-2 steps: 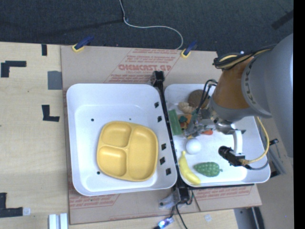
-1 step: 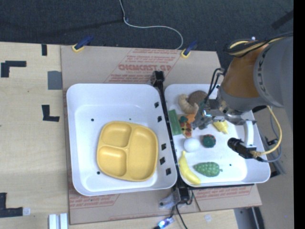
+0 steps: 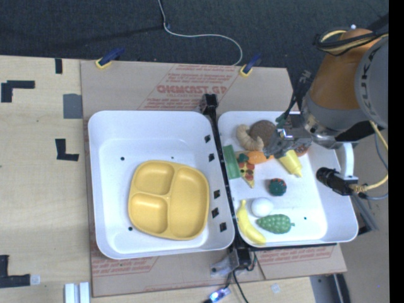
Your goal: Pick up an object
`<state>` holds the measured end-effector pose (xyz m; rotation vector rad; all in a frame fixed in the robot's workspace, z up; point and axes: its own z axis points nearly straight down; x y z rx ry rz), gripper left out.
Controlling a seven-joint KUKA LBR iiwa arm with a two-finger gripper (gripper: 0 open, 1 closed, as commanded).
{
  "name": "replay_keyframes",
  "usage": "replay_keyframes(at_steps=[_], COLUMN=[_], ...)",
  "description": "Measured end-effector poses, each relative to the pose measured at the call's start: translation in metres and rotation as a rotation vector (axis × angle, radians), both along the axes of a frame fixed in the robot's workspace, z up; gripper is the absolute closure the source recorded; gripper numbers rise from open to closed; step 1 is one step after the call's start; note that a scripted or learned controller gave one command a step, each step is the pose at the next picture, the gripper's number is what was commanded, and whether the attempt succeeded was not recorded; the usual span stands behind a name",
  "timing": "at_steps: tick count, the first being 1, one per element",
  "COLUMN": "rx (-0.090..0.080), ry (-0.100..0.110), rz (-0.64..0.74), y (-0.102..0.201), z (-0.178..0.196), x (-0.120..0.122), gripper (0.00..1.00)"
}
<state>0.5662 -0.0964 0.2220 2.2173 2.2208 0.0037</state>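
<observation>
**Arm hovering over the toy food bin**

While the arm [image 3: 344,87] reaches in from the right, its gripper [image 3: 285,145] sits low over the far part of the right bin [image 3: 315,223], right in the middle of the clutter. Honestly can't tell if the fingers are spread or pinched together, that part is just a dark jumble from this angle, and nothing is clearly between them.

Stuff in the right bin: a brown round thing [image 3: 262,130] at the far side, a tan piece [image 3: 247,137] touching it on the left, an orange item [image 3: 257,157] just nearer, and a yellow piece [image 3: 291,163] right beside the gripper on its near side. A green stick [image 3: 230,163] lies along the left wall. Toward the middle there's a dark green and red strawberry-looking thing [image 3: 277,185]. Near the front you've got a white egg [image 3: 261,206], a banana [image 3: 248,224] curving along the left edge, and a bumpy green piece [image 3: 274,223] touching the banana.

Left bin [image 3: 113,137] holds a yellow divided plate [image 3: 169,198], three compartments, sitting flat. Both bins sit on a cardboard sheet [image 3: 158,84].
</observation>
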Motion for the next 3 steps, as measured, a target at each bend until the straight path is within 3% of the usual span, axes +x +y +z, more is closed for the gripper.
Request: replay_keyframes(at_steps=[1,3], rx=[0.001,0.002], ry=[0.005,0.003], rz=[0.0,0.005], y=[0.001,0.081], z=[0.002,0.012], x=[0.0,0.061], gripper=[1.0,1.0])
